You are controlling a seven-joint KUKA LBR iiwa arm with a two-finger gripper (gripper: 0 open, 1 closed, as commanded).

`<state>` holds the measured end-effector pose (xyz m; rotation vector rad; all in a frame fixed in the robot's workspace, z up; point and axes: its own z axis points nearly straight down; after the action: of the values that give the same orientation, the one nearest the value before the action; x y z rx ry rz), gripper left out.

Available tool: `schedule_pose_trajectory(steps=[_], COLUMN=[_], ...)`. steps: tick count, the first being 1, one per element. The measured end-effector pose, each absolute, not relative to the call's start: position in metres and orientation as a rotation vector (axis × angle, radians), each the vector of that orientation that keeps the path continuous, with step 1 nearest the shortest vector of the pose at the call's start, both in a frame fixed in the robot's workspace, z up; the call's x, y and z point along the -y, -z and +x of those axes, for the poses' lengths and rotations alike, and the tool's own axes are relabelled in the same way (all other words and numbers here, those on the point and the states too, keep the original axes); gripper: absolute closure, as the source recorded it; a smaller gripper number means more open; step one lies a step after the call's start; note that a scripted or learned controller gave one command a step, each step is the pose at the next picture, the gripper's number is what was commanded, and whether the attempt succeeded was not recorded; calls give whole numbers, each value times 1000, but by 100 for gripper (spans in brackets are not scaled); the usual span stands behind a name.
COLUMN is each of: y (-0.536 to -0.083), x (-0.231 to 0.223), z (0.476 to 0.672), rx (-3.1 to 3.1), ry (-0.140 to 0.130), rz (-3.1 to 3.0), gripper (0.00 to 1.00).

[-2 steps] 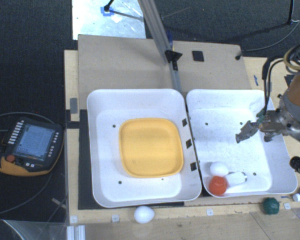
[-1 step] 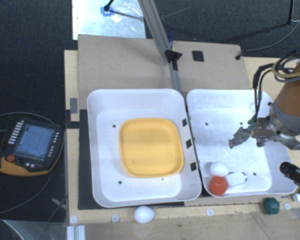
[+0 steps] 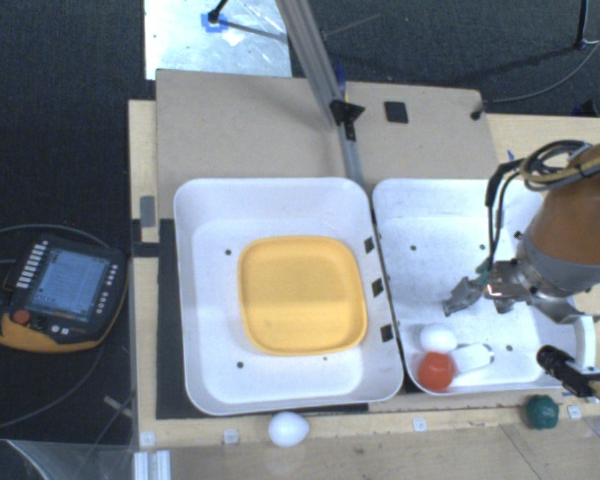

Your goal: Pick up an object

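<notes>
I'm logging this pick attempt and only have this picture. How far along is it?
Done: the arm has reached over the right bin. In hand: the gripper hangs above the bin floor with nothing visible between its fingers. Left: close on something, perhaps the red ball or white egg nearby, and lift it.

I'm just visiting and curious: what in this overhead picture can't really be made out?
- End effector: small and blurred; finger state unreadable.
- Arm: cut off by the right edge.
- White pieces beside the red ball: blurred, shape unclear.
- Handheld screen: too small to read.
- Green object: too blurred to identify.
</notes>
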<state>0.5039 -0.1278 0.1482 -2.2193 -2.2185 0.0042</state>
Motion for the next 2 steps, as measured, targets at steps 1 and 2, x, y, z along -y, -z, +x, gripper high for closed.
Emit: schedule_pose_trajectory(steps=[1, 2], y=[-96, -109], x=[128, 128], z=[503, 504], rx=[2219, 2222], ry=[-3, 1], rz=[-2219, -2222], gripper=[0, 100])
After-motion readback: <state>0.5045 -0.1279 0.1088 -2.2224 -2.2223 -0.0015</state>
